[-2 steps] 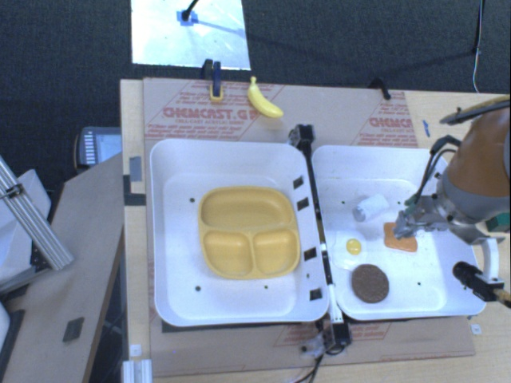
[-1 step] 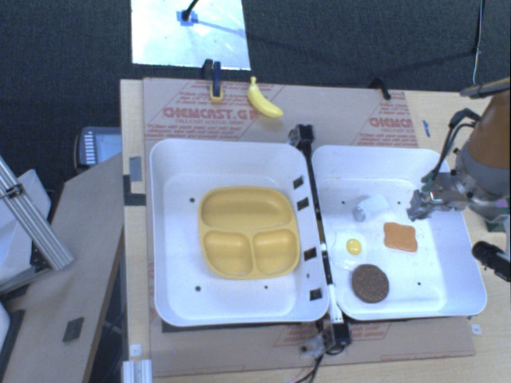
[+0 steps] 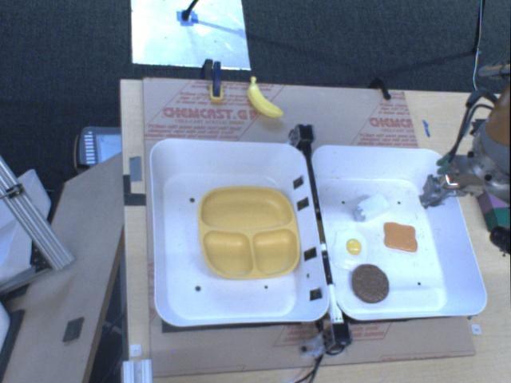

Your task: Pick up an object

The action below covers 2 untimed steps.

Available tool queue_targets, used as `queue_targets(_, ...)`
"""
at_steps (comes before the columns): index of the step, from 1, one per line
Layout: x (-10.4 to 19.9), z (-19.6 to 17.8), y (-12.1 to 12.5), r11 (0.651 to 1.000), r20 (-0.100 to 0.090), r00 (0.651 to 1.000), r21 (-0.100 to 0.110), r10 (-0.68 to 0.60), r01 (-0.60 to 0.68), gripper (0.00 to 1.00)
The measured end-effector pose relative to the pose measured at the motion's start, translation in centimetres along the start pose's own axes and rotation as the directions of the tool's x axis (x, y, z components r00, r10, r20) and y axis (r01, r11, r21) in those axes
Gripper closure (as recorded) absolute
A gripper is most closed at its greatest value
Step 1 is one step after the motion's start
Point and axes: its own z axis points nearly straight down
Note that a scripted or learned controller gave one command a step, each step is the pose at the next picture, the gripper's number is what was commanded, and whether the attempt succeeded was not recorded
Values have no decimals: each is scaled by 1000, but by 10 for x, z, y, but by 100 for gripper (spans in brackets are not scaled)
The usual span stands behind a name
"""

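Yellow divided plate [image 3: 246, 233] in the left white bin [image 3: 172, 182] — beside it, orange toast [image 3: 400, 237], brown patty [image 3: 370, 283], yellow-centred egg [image 3: 353, 246].

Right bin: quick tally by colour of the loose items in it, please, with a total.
White: 2, a small white object and a fried egg toy with a yellow yolk
Orange: 1, a toast-like slice
Brown: 1, a round patty
Total: 4, all lying in the right bin
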Motion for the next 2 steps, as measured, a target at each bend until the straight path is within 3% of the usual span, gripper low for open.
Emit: queue_targets(2, 98, 8, 5, 1000, -3, 1000, 5, -5, 5, 100)
